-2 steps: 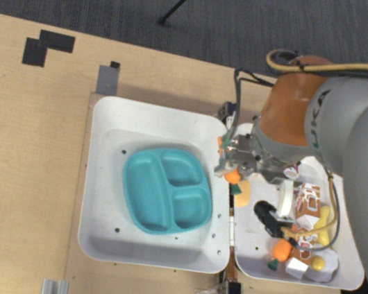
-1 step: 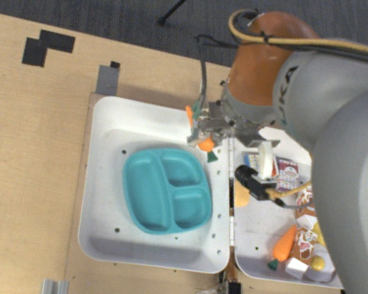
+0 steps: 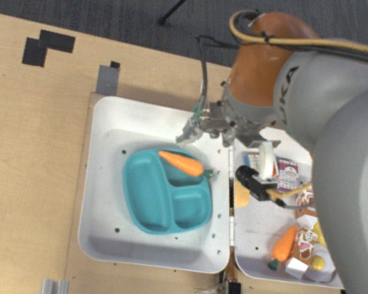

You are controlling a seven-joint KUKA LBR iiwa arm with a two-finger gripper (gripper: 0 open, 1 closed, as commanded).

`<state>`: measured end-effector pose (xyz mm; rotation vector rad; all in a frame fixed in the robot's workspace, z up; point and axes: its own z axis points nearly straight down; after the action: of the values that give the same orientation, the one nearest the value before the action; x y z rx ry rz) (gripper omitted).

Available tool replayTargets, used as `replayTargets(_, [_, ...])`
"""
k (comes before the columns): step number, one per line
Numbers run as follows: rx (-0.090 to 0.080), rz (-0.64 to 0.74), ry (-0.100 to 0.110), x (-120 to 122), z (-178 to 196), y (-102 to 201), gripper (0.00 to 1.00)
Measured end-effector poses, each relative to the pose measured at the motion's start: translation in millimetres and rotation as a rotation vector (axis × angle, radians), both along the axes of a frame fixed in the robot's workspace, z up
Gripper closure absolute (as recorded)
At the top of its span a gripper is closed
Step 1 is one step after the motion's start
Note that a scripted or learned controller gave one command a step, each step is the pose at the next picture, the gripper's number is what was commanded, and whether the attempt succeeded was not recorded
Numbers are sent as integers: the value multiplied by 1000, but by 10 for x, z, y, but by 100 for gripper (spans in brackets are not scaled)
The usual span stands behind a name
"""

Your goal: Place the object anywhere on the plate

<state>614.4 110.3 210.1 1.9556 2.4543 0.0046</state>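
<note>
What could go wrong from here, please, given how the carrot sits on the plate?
The carrot lies across the far rim of the teal divided plate, partly overhanging, so it might roll off into the left bin. The gripper hangs close above that end; any sideways move as it leaves could nudge the carrot off. The right bin is crowded, so a low pass might snag the items there.

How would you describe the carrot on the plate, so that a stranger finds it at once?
Look in the left white bin, where a teal divided plate lies. The carrot rests across the plate's far edge, just below the end effector. Another carrot stands in the right bin, off the plate.
</note>
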Motion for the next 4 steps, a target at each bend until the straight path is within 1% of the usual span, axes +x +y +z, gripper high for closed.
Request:
replayTargets(1, [0,8,-7,18,119,11,100])
replayTargets(2, [0,9,-6,16,115,12,0])
replayTargets(3, [0,16,-13,34,235,21,100])
replayTargets(4, [0,18,-12,31,230,23,0])
